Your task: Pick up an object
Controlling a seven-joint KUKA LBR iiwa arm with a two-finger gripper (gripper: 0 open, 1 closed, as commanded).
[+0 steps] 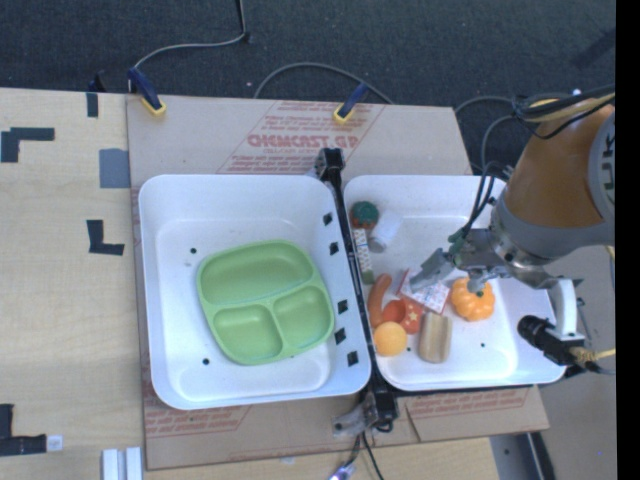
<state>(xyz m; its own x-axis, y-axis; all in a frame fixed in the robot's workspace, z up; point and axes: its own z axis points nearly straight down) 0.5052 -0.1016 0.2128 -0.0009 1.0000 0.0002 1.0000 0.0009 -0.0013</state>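
Grey hand (pixel 440 271) hovers beside orange pepper (pixel 473 301); finger state cannot be told.

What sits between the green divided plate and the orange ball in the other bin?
In the camera view, the black divider where the two bins meet lies between the green plate and the orange ball.

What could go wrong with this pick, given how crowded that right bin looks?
Crowding: the pincer hangs over a tight cluster in the right bin, where the orange pepper, tan block, tomato and orange ball lie close together, so it may nudge neighbours or catch two things. The round ones could roll away. The flat packet may be hard to grip.
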